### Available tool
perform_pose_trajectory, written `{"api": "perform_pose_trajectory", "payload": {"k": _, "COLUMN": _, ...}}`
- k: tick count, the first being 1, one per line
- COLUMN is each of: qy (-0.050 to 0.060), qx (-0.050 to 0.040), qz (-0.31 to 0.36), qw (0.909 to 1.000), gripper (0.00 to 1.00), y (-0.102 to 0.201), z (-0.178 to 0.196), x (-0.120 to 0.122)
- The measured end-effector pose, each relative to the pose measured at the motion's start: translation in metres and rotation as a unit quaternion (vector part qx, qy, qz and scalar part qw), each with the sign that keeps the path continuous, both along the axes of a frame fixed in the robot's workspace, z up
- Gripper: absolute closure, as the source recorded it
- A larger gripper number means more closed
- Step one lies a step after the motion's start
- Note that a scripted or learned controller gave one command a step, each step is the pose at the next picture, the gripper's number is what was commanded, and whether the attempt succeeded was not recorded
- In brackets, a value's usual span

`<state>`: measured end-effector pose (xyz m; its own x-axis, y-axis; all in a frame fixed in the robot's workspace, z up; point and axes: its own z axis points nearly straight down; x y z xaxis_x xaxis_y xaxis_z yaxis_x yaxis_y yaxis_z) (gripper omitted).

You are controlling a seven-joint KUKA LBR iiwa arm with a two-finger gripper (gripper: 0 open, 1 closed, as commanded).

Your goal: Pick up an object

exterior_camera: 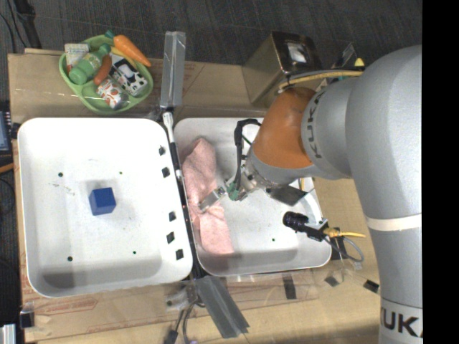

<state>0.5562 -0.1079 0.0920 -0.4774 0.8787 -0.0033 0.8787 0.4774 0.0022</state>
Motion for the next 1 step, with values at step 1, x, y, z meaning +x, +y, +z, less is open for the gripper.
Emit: {"api": "perform_pose_trajectory", "payload": {"k": 1, "qy": 0.002, "qx": 0.0009, "qz": 0.001, "qw": 1.0, "gripper": 1.0, "y": 0.0007, "z": 0.0071, "x": 0.0009}}
